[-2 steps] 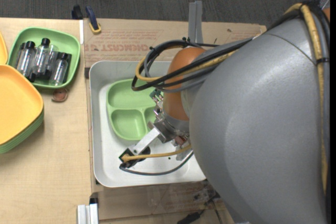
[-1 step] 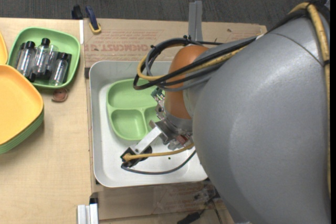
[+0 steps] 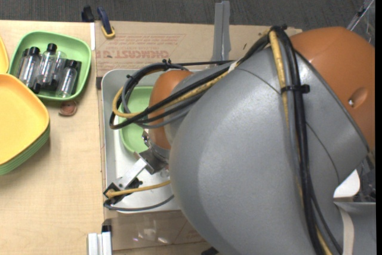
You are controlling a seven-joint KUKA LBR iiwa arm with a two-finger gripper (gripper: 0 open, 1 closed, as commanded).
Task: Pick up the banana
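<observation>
My grey arm (image 3: 256, 152) fills the right and middle of the view and hangs low over a white bin (image 3: 108, 128). Its orange wrist band (image 3: 166, 98) sits above a green dish (image 3: 132, 119) that lies in the bin. The gripper (image 3: 142, 161) reaches down to the bin floor near the front left corner, mostly hidden under the wrist. Black and yellow cables (image 3: 128, 95) loop around the wrist and trail to the bin's front edge. The arm covers most of the bin's contents.
On the wooden bench at left stand a green tray of small vials (image 3: 51, 65) and a stack of yellow plates (image 3: 21, 122), with a small brown object (image 3: 68, 108) between them. Cardboard (image 3: 149, 48) lies behind the bin, beside a clamp (image 3: 105, 25) and a metal post (image 3: 222, 27).
</observation>
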